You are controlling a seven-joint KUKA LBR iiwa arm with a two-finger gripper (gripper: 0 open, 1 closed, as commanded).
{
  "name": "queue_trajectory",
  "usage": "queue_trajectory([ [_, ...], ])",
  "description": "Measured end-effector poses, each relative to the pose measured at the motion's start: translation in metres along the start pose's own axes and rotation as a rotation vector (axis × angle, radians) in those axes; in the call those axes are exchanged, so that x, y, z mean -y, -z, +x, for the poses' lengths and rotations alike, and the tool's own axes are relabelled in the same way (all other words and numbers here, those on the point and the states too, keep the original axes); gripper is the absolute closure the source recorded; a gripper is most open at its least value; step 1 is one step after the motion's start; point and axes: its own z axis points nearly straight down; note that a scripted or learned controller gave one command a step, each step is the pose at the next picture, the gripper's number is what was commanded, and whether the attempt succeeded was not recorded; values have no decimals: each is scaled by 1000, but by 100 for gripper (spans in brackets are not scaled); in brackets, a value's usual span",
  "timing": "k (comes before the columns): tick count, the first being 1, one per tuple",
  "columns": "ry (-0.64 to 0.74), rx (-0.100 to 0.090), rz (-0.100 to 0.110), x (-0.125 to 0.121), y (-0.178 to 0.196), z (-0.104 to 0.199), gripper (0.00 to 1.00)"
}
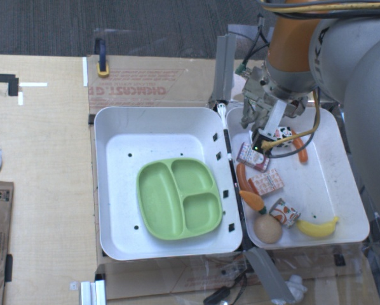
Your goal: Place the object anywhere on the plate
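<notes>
Plainly nothing is done yet: the green plate (177, 199) lies in the left bin (114, 145) with all three of its compartments bare. Every loose thing sits in the right bin (342, 189), well apart from the plate. There is a small pink packet (253, 155) beside a sausage (242, 175), then a red-and-white box (267, 182) and a carrot (252, 200). An egg (268, 229), a little carton (284, 212) and a banana (318, 227) lie toward the near wall. The gripper (257, 124) hangs over the far left corner of that bin, just above the packet. That is probably the object meant, though the task names none. Picking it up, carrying it over the walls between the bins and setting it down are all left.

Whether the gripper is open or closed I cannot tell, since the wrist and its cables cover it from this angle. Nothing can be seen held in it. A spotted item (283, 133) and an orange-red one (300, 150) near the wrist are partly covered and too small to name. The arm is cut off at the right edge.
</notes>
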Motion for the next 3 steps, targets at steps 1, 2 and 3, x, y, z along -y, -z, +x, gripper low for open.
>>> queue_trajectory([
  [1, -235, 0, 1, -36, -14, -45, 100],
  [2, -82, 1, 2, 12, 0, -10, 100],
  [3, -135, 1, 3, 9, -49, -85, 100],
])
